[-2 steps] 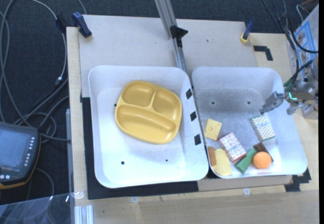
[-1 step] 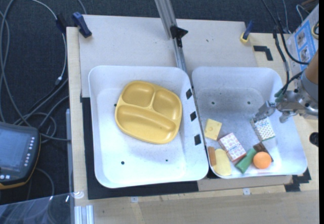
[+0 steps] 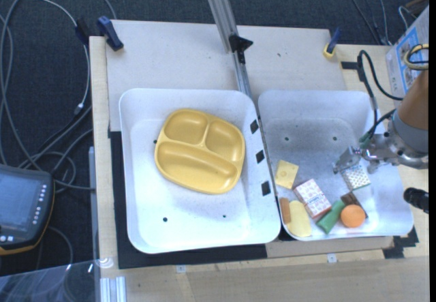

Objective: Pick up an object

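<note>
My one camera, fixed above the bench (image 3: pixel 204 55), looking down at a slant, both bins (image 3: pixel 136 157) in frame, arm (image 3: pixel 412 120) entering from right.

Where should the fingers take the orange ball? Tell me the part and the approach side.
Grip the orange ball across its widest middle, coming straight down from above. It is round, a green block touches its left side, and the right bin's front wall is close.

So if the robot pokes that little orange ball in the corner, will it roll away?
Probably a little. The orange ball looks round, so a push would likely roll it. But it sits near the right bin's front wall, touching a green block, which should stop it soon. Its smooth curve might slip from the gripper.
</note>
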Available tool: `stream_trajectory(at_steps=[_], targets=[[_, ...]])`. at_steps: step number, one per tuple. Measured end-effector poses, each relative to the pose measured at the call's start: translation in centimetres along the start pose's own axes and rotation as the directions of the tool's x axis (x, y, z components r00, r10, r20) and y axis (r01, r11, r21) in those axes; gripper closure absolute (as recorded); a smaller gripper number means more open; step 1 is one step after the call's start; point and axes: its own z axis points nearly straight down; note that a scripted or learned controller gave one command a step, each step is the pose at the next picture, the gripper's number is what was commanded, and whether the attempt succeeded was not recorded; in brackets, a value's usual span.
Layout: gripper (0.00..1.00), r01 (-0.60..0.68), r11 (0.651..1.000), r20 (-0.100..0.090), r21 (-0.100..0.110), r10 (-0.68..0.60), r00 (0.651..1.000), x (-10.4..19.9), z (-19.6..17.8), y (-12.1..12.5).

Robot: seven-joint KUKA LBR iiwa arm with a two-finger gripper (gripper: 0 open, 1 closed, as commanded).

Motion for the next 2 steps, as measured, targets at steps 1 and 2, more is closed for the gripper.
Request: stream_trajectory(at_steps=[1,2], targets=[[0.00,0.000,1.000,0.009,-0.013,0.000,1.000,-0.3,3.6,0.3],[1.00,0.000,1.000,0.009,-0.019,0.000,1.000,-0.3,2.3,0.4]])
